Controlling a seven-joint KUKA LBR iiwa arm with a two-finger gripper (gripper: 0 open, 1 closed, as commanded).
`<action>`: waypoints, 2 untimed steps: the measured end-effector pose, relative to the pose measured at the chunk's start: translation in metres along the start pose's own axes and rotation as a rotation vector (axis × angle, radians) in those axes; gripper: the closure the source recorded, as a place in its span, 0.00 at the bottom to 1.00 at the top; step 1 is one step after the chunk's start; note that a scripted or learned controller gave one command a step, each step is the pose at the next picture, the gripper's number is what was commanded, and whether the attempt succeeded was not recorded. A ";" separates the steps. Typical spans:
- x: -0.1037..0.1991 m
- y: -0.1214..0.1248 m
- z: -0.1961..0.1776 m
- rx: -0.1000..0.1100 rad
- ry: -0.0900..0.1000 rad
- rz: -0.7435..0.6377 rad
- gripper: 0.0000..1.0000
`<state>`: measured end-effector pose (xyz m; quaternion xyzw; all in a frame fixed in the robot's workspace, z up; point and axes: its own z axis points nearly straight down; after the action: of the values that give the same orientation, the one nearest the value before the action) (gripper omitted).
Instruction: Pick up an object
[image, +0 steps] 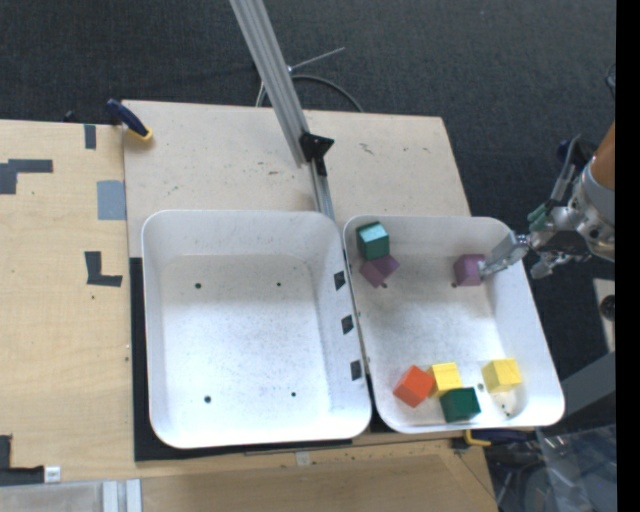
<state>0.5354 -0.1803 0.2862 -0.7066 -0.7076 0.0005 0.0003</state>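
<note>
Nearest you, along the right bin's (535, 330) front wall, sit an orange block (413, 386), two yellow blocks (446, 376) (501, 374) and a dark green block (460, 403), packed close. Reach there and a finger may well land on a neighbour and jam.

Further back, the gripper (508, 252) hangs at the right rim, one finger touching or just beside a purple block (467, 269) (you cannot tell if its fingers are spread or closed). Nothing visibly sits between them. So near the wall, the block could be shoved rather than caught.

At the far wall a teal block (372, 239) rests against another purple block (378, 268).

The bins stand on a pale wooden bench (200, 150); dark carpet (480, 60) lies beyond.
</note>
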 end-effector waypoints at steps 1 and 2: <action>-0.028 0.051 -0.073 -0.011 -0.005 -0.001 0.00; -0.027 0.132 -0.065 -0.002 -0.001 -0.003 0.00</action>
<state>0.6670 -0.2075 0.3515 -0.7055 -0.7087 0.0000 -0.0009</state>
